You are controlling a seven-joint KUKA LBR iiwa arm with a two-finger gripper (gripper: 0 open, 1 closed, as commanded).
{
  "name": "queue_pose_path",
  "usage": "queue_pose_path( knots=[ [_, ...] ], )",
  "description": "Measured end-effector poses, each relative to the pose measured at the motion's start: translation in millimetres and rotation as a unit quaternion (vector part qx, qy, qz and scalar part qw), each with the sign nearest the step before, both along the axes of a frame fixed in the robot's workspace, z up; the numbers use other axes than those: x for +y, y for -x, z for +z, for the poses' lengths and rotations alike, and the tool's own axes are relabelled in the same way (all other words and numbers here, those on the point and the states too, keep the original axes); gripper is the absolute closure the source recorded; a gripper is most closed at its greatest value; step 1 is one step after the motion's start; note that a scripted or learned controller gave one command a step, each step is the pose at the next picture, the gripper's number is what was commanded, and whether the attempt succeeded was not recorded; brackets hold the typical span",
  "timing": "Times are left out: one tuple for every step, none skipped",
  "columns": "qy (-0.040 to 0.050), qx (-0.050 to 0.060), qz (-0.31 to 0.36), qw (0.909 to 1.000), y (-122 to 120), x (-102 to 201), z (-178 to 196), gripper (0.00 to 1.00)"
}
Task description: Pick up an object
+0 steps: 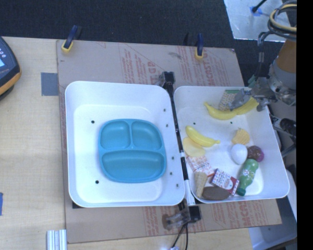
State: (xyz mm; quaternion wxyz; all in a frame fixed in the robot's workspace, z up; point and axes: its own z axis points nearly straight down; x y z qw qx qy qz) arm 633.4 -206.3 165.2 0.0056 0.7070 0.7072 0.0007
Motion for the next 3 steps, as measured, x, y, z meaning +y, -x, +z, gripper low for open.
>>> queue_pose_path(
  knots=[
    [-0.0005, 0.001, 0.002, 1.0, 62.0, 47.6, -71.1, 0.0],
    [-0.0038, 0.02, -0.001, 0.9998, -18.6, 42.2, -76.8, 0.0],
    [-0.0046, 0.009, 0.004, 0.9999, 21.8, 106.8, -73.7, 0.0]
  ],
)
